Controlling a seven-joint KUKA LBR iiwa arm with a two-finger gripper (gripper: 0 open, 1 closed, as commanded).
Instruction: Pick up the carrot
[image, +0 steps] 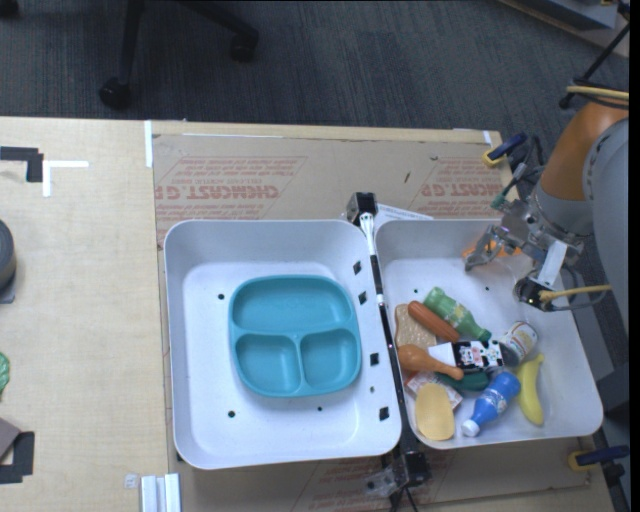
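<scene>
From my screen the grey two-finger pincer (484, 250) hovers over the right white bin's (580, 395) far end, fingers apart and holding nothing. The orange carrot (434, 321) lies well apart in the toy heap, its lower end hidden beneath a black-and-white carton (470, 354), beside a green packet (455, 311); the left white bin (190, 400) holds a teal divided plate (295, 335)

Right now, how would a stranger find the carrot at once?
Look in the right white bin, at the pile of toy food. The carrot lies at the pile's upper left, slanting beside a green vegetable. It is the one slim orange-red stick.
</scene>
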